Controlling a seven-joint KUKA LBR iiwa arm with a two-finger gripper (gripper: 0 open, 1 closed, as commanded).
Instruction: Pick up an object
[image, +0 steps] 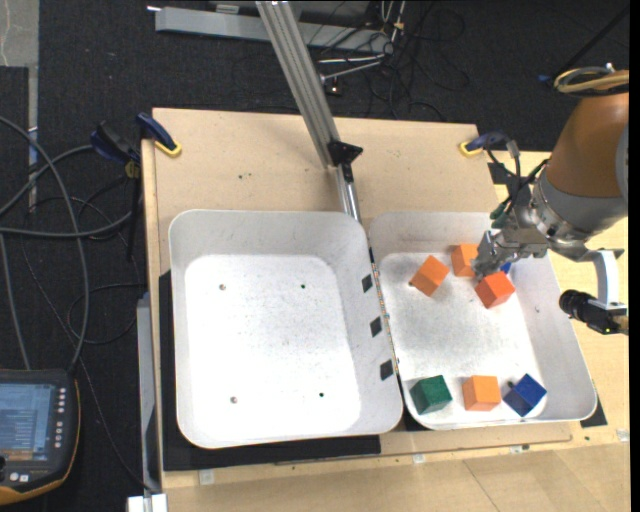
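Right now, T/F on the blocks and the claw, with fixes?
1. All the blocks lie in the right bin. True.
2. The green block sits at the bin's far edge. False: it is at the near edge, beside an orange block and the blue block.
3. The claw is over the left bin. False: it is over the right bin, by the red-orange block.
4. Three blocks line the near edge. True.

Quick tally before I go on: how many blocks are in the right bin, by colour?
Orange blocks: 3
Red-orange block: 1, by the hand
Green block: 1
Blue block: 1
Total: 6, all in the right bin
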